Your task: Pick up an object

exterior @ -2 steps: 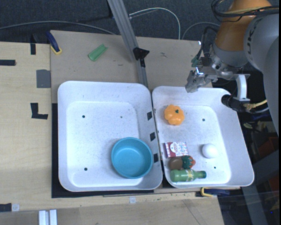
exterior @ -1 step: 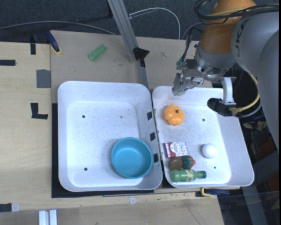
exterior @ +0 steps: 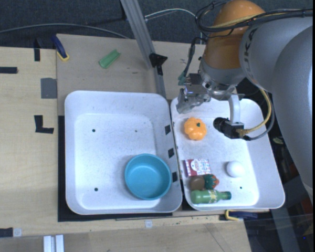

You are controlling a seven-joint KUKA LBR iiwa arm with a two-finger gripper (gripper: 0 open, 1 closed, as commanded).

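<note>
The gripper [exterior: 191,100], its state impossible to tell, hovers at the right bin's [exterior: 262,193] eleven o'clock corner, poised for a descent; the toy pumpkin [exterior: 195,128] lies just below at six o'clock.

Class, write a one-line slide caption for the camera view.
KUKA arm's gripper poised above an orange toy pumpkin in the right bin; blue bowl in the left.

1. Two white bins, left bin [exterior: 79,140] and right bin [exterior: 262,188], are borne side by side by the wooden bench [exterior: 21,156].
2. A green block [exterior: 109,59] (small) is seen on the bench, left of the fingers.
</note>
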